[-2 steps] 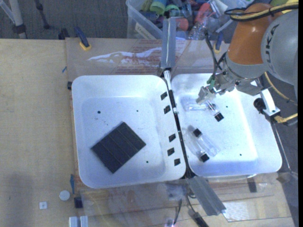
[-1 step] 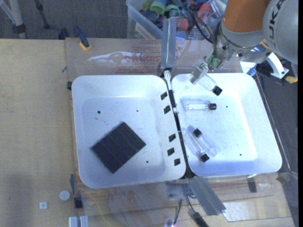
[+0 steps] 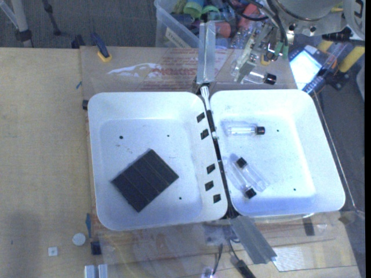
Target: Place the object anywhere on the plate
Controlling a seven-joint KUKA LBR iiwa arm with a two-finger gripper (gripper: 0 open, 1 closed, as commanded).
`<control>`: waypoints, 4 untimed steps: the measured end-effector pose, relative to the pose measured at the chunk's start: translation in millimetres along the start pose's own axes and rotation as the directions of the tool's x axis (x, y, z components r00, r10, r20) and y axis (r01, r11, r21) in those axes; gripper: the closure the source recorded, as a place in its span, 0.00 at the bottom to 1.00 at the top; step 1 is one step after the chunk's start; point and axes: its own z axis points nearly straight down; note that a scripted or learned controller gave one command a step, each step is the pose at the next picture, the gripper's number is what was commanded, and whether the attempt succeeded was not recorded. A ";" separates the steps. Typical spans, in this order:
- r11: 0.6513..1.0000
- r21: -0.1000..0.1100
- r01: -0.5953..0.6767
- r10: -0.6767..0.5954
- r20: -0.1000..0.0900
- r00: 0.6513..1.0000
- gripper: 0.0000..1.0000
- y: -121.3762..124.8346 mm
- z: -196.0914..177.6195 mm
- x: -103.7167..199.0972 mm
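Two clear vials (image 3: 244, 130), black-capped, lie apart from the flat dark square plate (image 3: 145, 179); pincer (image 3: 259, 55) state unclear.

Open floor surrounds two clear vials (image 3: 245, 130) in the right bin (image 3: 301, 106).

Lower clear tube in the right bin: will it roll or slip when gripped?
The lower tube looks round and lies on its side, so a push would probably roll it. Its clear body looks smooth, likely slippery and light. The black cap may give better grip.
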 end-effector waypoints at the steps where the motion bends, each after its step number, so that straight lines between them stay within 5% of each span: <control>1: 0.952 -0.002 0.305 -0.305 0.001 0.952 1.00 52.9 -67.1 30.0; 2: 0.560 -0.003 0.828 -0.828 0.004 0.560 1.00 87.6 -67.0 44.3; 3: 0.120 -0.002 0.993 -0.993 0.006 0.120 1.00 152.7 -67.0 63.8; 4: -0.101 -0.001 0.995 -0.995 0.007 -0.101 1.00 166.8 -66.8 69.1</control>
